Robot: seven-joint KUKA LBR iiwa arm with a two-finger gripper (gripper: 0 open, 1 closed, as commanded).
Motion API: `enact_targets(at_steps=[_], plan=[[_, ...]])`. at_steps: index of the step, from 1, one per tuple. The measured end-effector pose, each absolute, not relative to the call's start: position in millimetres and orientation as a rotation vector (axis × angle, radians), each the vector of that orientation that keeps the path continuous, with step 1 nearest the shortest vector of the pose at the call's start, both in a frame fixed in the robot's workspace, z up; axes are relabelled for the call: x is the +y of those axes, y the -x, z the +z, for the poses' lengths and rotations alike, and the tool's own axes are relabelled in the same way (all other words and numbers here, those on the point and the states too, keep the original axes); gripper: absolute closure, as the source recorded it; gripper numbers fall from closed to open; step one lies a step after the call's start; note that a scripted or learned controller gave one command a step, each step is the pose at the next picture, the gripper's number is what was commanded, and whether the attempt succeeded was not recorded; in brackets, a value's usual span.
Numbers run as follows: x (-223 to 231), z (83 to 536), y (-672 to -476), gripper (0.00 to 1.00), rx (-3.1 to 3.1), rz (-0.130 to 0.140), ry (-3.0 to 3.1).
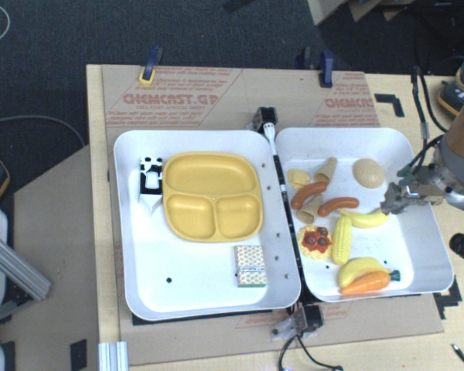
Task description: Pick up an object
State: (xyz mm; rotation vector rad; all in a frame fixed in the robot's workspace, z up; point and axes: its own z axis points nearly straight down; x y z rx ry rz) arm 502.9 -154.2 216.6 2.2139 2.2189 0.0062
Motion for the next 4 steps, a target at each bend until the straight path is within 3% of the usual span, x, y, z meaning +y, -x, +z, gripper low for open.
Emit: enact_targets(at_steps=[1, 4], plan=[[-154.2, 225.3, -503.7, 1.00, 2.220, 0.002, -2.218], [-4.1, 223.4, -567.8, 1.00, 2.229, 0.005, -2.212]])
